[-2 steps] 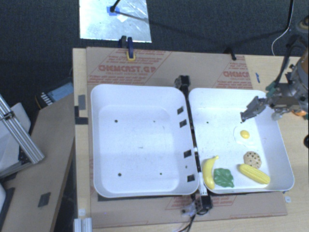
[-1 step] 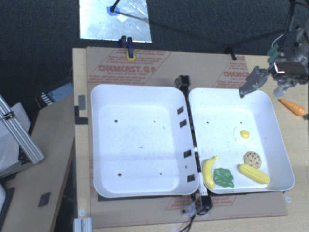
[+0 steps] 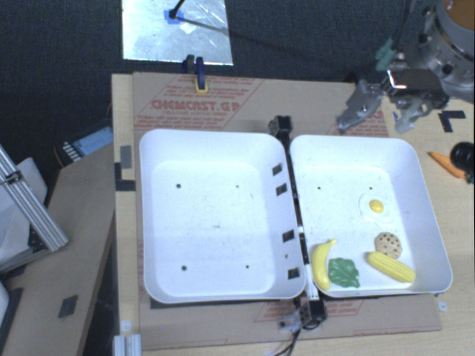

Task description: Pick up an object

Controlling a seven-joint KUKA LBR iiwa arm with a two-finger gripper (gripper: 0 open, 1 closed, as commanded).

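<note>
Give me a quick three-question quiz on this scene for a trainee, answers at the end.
1. True or false: the banana lies in the left bin.
2. Which item touches the banana? A) cookie B) green leaf C) fried egg
3. Fill in: the gripper hangs above the right bin's ____ edge.

Key: 1 false, it lies in the right bin. 2 B. 3 far.
</note>
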